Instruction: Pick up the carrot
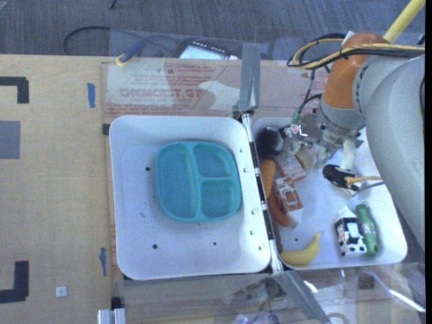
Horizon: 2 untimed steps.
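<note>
camera view | carrot [268, 175] lies along right bin's [391, 248] left wall, beside a snack packet [290, 196], banana [301, 250] at near corner | hand [307, 144] low near bin's far edge, apparently beside carrot's far end; grip state cannot tell | step: approach | next: centre over carrot, descend, close.

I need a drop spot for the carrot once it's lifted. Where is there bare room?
Free: the left bin's floor all round the teal tray, widest along its near edge. Crowded: the right bin, with carrot, packets, banana and gripper.
</note>
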Motion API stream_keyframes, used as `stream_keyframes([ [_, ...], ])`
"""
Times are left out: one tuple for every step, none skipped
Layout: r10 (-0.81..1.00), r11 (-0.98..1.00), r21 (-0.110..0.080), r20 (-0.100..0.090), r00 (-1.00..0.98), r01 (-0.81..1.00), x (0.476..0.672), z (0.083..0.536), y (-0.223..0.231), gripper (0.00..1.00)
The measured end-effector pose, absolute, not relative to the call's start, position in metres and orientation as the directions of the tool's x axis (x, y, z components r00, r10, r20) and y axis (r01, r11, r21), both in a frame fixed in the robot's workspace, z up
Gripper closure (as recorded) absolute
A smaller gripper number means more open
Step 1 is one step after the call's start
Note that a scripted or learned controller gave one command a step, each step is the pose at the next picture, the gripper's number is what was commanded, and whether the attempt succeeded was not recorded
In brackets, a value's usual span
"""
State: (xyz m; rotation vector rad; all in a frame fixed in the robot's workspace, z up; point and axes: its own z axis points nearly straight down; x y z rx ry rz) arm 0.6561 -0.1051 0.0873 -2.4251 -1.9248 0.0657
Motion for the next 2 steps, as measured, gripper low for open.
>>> stream_keyframes([
  [0.974,-0.225,-0.066,-0.006,0.225,0.972,0.656,0.098,-0.103,1.0],
  [0.927,-0.374,-0.006,-0.003,0.374,0.927,0.666,0.182,-0.039,1.0],
])
